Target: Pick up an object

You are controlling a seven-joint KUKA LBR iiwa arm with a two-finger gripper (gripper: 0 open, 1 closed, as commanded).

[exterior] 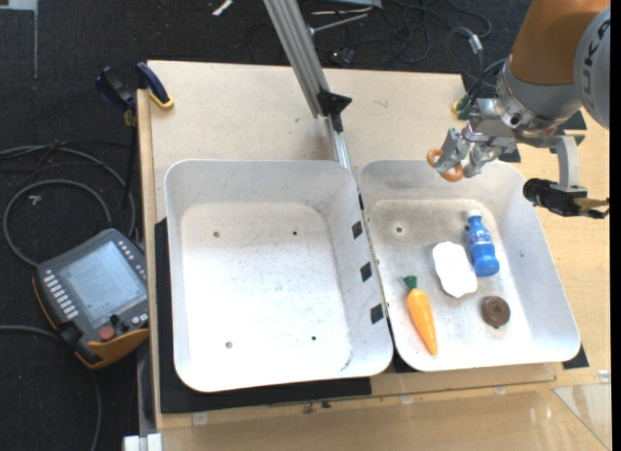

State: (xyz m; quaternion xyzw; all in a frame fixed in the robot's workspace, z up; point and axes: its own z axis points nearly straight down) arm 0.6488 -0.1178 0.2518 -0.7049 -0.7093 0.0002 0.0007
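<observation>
The right bin (543, 342) holds a blue bottle (479, 244), a white lump (454, 269), an orange carrot (421, 317) with a green top, and a small brown round piece (496, 311). My gripper (453, 161) hangs over the bin's far edge, above and behind the bottle. Its orange-tipped fingers (449, 170) show nothing between them.
The left bin (184, 245) lies beside the right one, with a dark strip along the shared rim. A slanted metal pole (296, 37) crosses the bench behind the bins. A teach pendant (92, 289) sits on the floor at left.
</observation>
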